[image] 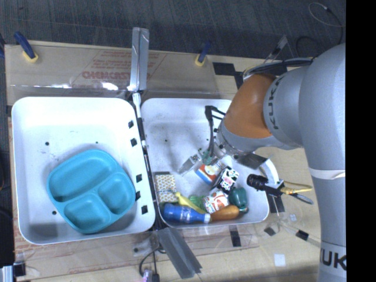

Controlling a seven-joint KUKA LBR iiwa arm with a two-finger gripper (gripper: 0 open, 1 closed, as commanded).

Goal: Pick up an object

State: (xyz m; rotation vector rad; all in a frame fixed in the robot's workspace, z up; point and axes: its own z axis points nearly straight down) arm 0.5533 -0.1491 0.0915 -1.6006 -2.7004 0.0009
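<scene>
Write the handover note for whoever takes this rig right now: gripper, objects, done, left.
Gripper: low in the right bin, above the clutter; nothing seen between its fingers, open or shut not clear.
Objects: pile at the right bin's near end, including a blue bottle, a black-and-white cow toy and a checkered packet. The blue divided tray lies in the left bin.
Done: no object lifted.
Left: grasp one item and raise it.

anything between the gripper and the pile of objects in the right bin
Nothing visible stands between them. The gripper is already low inside the right bin, at the upper edge of the pile, right beside the small orange and white item. The blue bottle lies further along the near wall.
</scene>
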